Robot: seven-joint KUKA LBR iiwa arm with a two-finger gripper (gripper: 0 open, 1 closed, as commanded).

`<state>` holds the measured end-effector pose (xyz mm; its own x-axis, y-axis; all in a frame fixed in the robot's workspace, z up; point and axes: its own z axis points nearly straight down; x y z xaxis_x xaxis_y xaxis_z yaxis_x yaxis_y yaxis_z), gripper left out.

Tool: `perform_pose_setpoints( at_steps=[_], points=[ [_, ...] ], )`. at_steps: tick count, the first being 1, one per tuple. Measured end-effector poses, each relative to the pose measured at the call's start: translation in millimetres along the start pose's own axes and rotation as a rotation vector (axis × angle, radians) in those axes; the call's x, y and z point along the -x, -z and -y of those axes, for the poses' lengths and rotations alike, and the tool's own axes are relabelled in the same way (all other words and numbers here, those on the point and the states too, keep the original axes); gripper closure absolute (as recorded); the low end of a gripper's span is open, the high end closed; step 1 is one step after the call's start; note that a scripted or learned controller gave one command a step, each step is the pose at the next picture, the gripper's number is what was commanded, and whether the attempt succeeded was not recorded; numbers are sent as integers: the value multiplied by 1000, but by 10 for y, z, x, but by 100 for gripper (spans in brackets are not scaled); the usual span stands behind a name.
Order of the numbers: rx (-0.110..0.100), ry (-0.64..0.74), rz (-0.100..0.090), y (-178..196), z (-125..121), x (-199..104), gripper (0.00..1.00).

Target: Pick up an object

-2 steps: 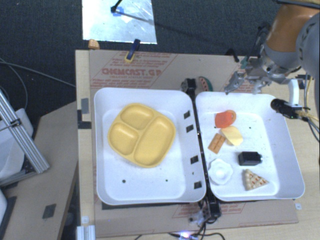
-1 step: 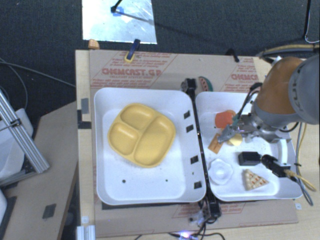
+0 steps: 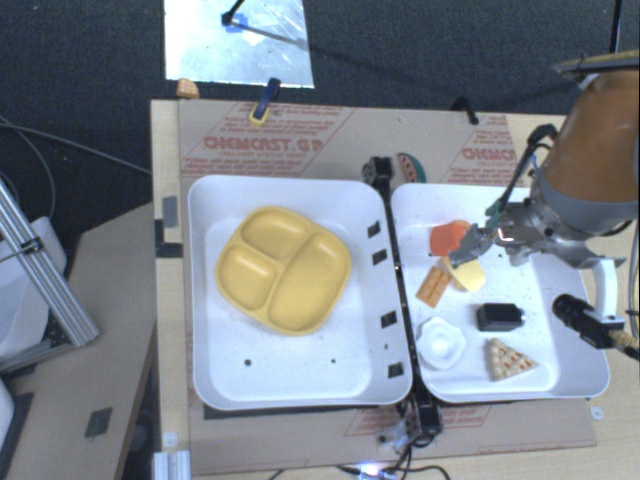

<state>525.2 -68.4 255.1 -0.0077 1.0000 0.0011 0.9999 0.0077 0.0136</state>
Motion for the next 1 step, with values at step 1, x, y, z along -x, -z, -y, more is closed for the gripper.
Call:
perform_pose_setpoints(
  at_steps=[1],
  points=[
    [2,2,2,669,-833,-348,0]
  ],
)
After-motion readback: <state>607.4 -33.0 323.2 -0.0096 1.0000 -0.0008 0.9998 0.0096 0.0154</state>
